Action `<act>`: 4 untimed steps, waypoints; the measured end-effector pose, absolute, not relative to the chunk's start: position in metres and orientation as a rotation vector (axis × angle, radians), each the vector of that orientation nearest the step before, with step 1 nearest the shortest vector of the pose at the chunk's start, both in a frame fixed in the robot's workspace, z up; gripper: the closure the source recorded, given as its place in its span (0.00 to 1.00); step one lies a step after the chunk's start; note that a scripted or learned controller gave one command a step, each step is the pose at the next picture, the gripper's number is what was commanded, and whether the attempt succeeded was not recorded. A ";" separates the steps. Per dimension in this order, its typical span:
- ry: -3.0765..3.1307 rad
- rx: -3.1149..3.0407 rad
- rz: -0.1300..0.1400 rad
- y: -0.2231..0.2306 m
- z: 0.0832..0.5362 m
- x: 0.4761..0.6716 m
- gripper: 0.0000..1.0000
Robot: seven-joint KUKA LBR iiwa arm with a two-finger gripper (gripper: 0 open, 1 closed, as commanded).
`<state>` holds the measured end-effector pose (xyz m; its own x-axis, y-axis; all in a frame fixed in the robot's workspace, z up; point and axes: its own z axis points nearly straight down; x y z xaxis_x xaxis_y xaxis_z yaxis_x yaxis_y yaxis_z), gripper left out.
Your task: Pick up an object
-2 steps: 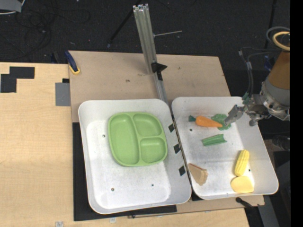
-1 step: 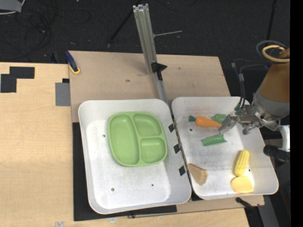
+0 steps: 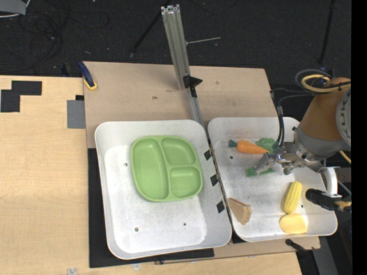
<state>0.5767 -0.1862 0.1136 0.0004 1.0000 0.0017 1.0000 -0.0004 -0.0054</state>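
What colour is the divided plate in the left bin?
Light green: the divided plastic plate, clearest in the camera view.

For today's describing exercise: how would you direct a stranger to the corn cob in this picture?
Find the right-hand white bin, where the arm reaches in. Near its right edge lies the corn cob, below the gripper. It is long, pale yellow and ridged, unlike the rounder smooth yellow lump just below it.

Left bin [image 3: 114,222]: divided plate [image 3: 167,168]. Right bin [image 3: 258,216]: carrot [image 3: 251,148] behind, corn cob [image 3: 292,196] right, bread slice [image 3: 241,211] front-left, lemon [image 3: 293,223] front-right.
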 end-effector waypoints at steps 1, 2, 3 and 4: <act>-2.224 -2.225 -0.011 -0.186 0.096 0.582 0.00; -2.230 -2.232 -0.021 -0.187 0.109 0.584 1.00; -2.223 -2.219 0.000 -0.180 0.168 0.585 1.00; -2.224 -2.221 -0.001 -0.184 0.211 0.587 1.00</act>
<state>0.5870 -0.1836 0.2108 -0.0016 1.0000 -0.0005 1.0000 0.0016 0.0012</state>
